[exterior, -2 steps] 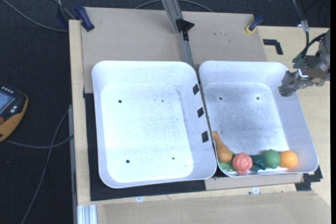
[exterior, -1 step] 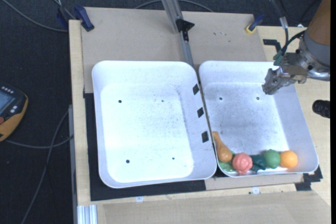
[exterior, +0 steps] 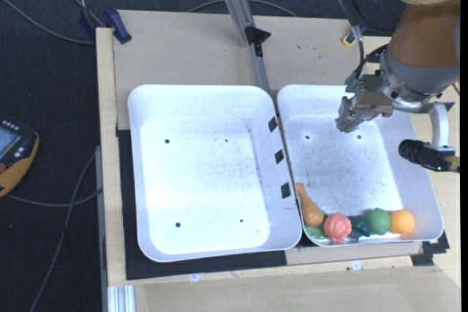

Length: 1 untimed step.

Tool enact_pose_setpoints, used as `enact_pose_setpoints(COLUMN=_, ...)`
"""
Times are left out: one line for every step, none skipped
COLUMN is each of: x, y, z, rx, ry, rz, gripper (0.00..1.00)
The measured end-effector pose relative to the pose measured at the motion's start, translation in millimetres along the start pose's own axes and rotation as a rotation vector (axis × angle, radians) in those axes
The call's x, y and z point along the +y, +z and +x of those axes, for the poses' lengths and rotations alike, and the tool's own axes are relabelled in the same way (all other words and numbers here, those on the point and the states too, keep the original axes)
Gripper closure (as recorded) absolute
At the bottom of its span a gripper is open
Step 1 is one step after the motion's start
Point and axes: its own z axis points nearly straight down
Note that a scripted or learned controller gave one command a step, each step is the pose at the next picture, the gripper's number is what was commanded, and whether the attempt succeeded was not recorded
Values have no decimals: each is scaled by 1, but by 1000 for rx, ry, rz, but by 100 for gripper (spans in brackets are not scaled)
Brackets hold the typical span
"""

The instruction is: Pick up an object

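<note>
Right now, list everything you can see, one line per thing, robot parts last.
bins: 2, white, side by side on the bench; left, right
carrot: 1, orange, right bin, near edge, leftmost of the row
pink ball: 1, pink, right bin, beside the carrot
green toy: 1, green, right bin, between pink ball and orange ball
orange ball: 1, orange, right bin, near-right corner
handset: 1, black and orange, left of the bench
arm: 1, grey with orange band, from the right
gripper: 1, grey, over the right bin's far part
</note>
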Motion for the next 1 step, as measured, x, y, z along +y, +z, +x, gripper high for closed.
enact_pose_setpoints(x=5, y=15, z=51, rx=0, ry=0, rz=-1, gripper=100)
